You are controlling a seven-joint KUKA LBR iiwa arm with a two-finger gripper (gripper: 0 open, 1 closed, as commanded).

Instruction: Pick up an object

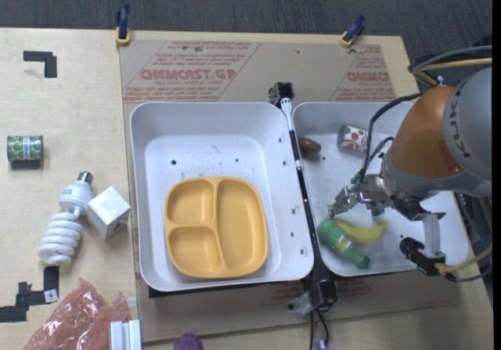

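Down over the bench (70, 113) now. Reaching in from the right: grey arm (438, 145), orange band and all, bent over the right bin (317, 117). Left bin (145, 129) alongside, touching along the middle wall, carrying a yellow divided plate (217, 226) toward its near edge.

On to the gripper (354, 200), low in the middle of the right bin, just above the banana (365, 230). Open or closed? Cannot tell from up here, too small and too cluttered. Nothing visibly gripped.

Likeliest target, at a guess: that banana, lying toward the bin's near edge. Long axis running roughly left to right along that edge, slightly curved, one end pointing at the middle wall, the other toward the arm's side.

Touching it on the left and underneath: green bottle (343, 240), long axis slanting from the middle wall down toward the near right corner. Impossible to say which end carries the cap.

Up by the far edge, well apart: a small red-and-white can (352, 137), and a brown lump (310, 146) near the far left corner.

Risks? Closing across banana and bottle together and pinching neither cleanly. Coming down along the banana's length instead of across it, and sliding off the curve. Nudging the bottle and rolling it into the wall.
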